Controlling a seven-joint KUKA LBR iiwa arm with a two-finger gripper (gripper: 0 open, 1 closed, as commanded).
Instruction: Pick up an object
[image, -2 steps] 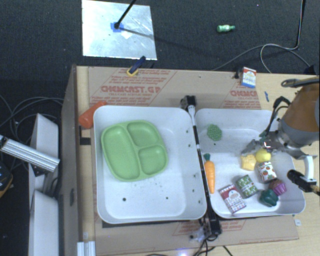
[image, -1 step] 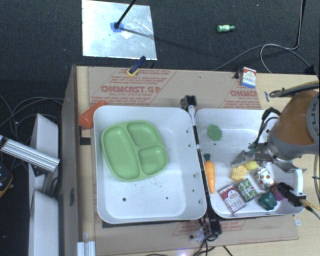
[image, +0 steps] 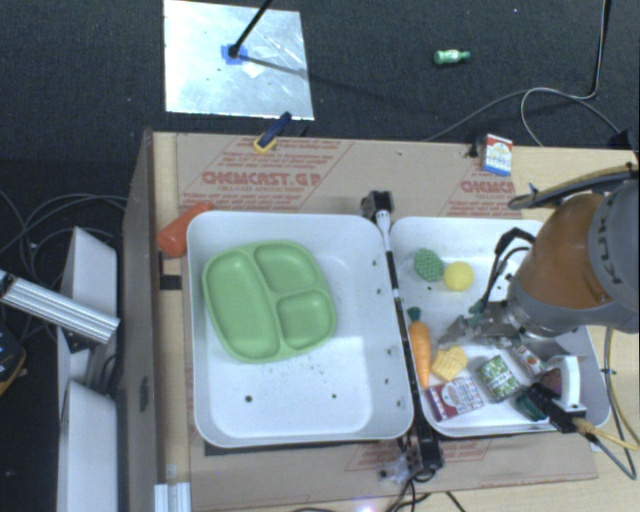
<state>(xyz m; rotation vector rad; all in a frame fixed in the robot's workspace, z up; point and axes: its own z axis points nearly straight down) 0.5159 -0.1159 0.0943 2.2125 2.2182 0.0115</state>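
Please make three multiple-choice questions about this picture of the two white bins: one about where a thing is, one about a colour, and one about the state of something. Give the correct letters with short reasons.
1. Where does the green divided tray lie?
A. In the left bin
B. In the right bin
C. On the dark floor

2. What colour is the ball next to the green bumpy ball?
A. Blue
B. Yellow
C. Red

3. How does the carrot lie?
A. Stacked on the green tray
B. Hanging in the air above the bench
C. In the right bin, along its left wall

Answers:
1. A, the tray rests on the floor of the left bin.
2. B, it is plainly yellow, beside the green one in the right bin.
3. C, the carrot lies lengthwise close to the divider between the bins, with the arm's gripper off to its right.
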